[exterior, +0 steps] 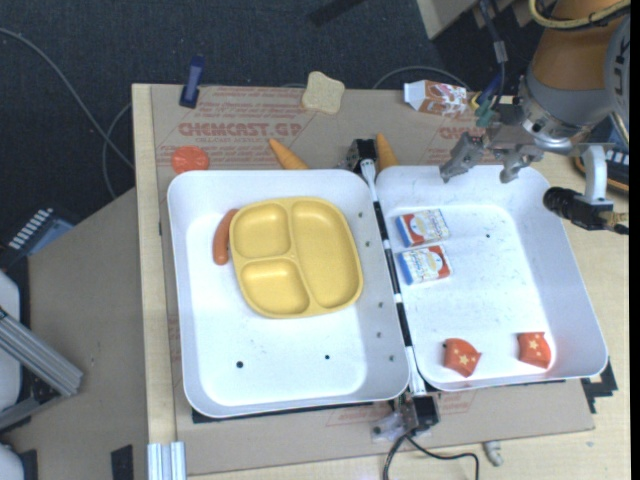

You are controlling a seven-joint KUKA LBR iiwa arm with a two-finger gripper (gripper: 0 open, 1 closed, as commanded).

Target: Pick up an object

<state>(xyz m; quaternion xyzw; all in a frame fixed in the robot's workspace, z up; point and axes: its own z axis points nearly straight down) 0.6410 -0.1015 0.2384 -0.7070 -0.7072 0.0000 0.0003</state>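
Your end effector hangs spread wide and holding nothing at the right bin's twelve o'clock rim; two small cartons lie at its seven o'clock.

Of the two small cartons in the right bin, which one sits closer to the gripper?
The upper carton, toward the bin's far edge, is closer to the gripper. The lower carton lies just below it, farther from the arm.

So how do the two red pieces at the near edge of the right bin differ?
The left red piece looks rounded and lumpy, while the right red piece looks squarer with flatter sides. The left one lies further in from the right bin wall; the right one sits closer to the bin's near right corner. Both are red with pale specks, similar in size, and lie apart.
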